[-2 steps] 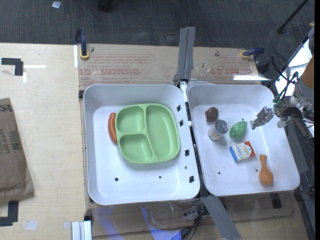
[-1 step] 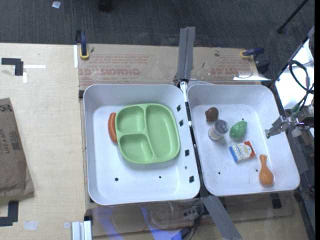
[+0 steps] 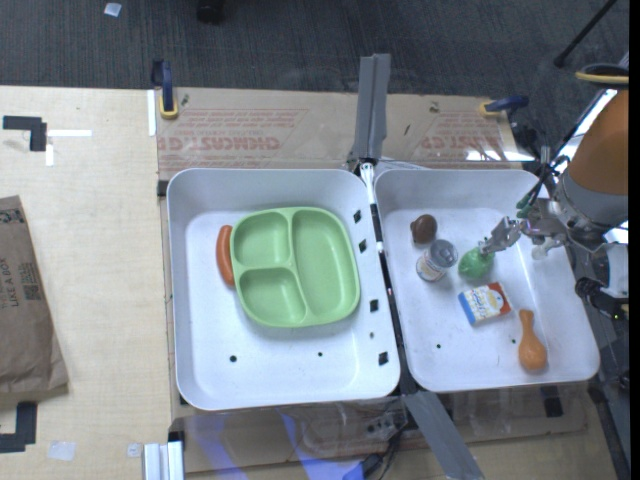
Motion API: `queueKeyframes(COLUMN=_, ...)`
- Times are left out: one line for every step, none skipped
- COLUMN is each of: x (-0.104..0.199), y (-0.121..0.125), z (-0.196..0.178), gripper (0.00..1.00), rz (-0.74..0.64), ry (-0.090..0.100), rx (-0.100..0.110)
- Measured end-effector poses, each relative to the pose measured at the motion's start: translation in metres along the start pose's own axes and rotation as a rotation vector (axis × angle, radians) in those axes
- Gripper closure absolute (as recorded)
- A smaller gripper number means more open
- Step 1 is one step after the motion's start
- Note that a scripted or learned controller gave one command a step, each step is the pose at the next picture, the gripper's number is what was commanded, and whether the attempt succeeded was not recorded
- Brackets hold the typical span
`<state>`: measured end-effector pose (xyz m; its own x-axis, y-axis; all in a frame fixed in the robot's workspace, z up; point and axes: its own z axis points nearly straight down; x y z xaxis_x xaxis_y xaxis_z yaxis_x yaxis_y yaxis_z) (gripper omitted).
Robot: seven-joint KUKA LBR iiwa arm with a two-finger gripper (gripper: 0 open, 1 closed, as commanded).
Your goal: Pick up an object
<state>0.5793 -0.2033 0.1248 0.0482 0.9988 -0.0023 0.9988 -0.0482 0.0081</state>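
You see a pale wooden tabletop (image 3: 90,268) with two shallow white bins side by side. The left white bin (image 3: 200,368) holds a big green plastic plate with three sections (image 3: 297,265). A small orange-red sausage-shaped toy (image 3: 224,255) lies just beside the plate's left edge.

The right white bin (image 3: 450,358) holds the small things. The grey arm with its orange band (image 3: 600,158) reaches in from the right. Its fingers (image 3: 497,241) are low in this bin, right at a round green toy (image 3: 474,264). You cannot tell if they are wide or narrow, or if they touch the toy.

Near the green toy, on its left, stands a little tin can (image 3: 436,261), with a brown round lump (image 3: 423,229) above it. A small blue and white box with a red picture (image 3: 485,303) lies below the green toy. An orange pear-shaped toy (image 3: 531,346) lies near the bin's lower right corner.
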Motion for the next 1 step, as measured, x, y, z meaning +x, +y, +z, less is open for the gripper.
queueKeyframes(x=0.0347, y=-0.0147, z=0.0323, gripper=0.0, rz=-0.016, ry=0.001, rx=0.007)
